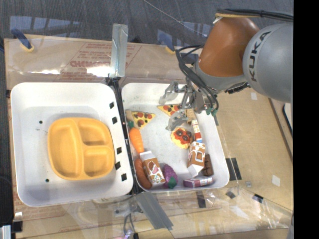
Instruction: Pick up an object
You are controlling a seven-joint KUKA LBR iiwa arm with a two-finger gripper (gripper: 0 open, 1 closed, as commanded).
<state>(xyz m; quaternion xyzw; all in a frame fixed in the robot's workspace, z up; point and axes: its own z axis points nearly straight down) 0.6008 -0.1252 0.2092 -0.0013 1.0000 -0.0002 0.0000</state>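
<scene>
Metal gripper (182,99) is lowered over pizza slice (170,109) in right bin (222,156) for picking; finger state cannot be told.

1. A dark grey carpeted floor (75,4) lies at the far side.
2. The wooden bench (259,148) is covered by clear plastic sheeting (65,54), held with grey tape (118,49).

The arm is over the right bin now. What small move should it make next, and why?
Probably a short descent. The pincer hangs over the far part of the right bin, right at a pizza slice, and I see nothing held in it. Lowering straight onto that slice seems the nearest chance; the carrot and milk carton lie further off.
</scene>
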